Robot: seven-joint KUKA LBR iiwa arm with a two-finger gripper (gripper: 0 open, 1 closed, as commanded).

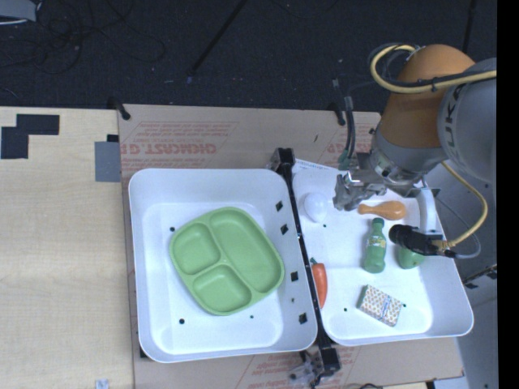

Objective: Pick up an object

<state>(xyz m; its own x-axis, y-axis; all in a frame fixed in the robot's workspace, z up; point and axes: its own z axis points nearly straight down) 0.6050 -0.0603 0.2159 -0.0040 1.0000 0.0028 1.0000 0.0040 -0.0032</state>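
My gripper hangs open over the far part of the right bin, with nothing visible between its fingers. A white egg-shaped object lies just to its left. A tan drumstick-shaped toy lies just to its right. Nearer the front stand a green bottle and a small green object, the latter partly under a black part of the arm. An orange carrot rests against the bin's left wall. A patterned small box lies at the front.
The left bin holds a green divided plate. A black divider runs between the two bins. The arm's grey and orange body looms over the right bin's far right corner, with a yellow cable looping around it.
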